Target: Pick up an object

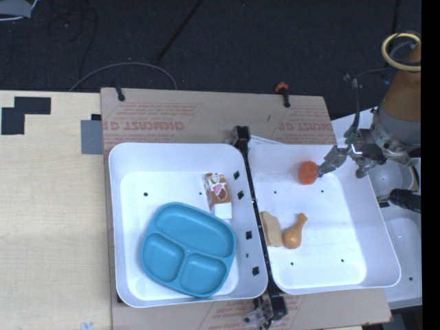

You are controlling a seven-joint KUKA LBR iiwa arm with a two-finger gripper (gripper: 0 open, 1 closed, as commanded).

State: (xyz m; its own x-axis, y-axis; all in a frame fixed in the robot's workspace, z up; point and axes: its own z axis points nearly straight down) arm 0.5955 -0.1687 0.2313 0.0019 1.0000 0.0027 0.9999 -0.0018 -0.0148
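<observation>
Gripper [323, 171] low in right bin [371, 253], just beside orange ball [307, 172]. Jaw state: cannot tell. Nothing lifted; grasp and lift remain.

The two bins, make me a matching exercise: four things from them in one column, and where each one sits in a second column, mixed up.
Things:
1. blue divided plate
2. orange ball
3. small printed packet
4. tan drumstick toy

Places:
A. right bin, far part, beside the gripper
B. left bin, near part
C. right bin, near the middle divider
D. left bin, just beyond the plate

Pairs: 1-B, 2-A, 3-D, 4-C
</observation>
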